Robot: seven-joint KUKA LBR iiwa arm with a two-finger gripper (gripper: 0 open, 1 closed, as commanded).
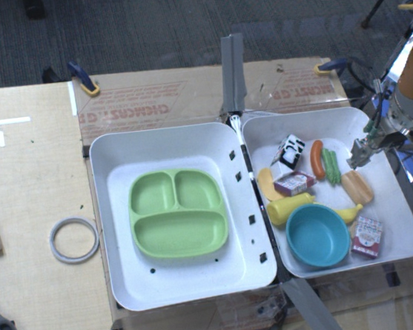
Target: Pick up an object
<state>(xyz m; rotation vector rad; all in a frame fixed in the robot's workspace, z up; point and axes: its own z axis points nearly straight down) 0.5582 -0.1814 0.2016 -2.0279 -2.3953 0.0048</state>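
Right bin [397,197]: gripper [358,155] at its right edge, just above the bread roll [357,187]; finger state cannot be told, nothing visibly held. Beside them lie a green bean pod [331,166], orange sausage [317,159], blue bowl [317,236] and banana [290,208]. Left bin [111,209]: green divided plate [177,213]

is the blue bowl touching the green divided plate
Apart. The camera view shows the blue bowl in the right bin and the green divided plate in the left bin, with both bin walls between them.
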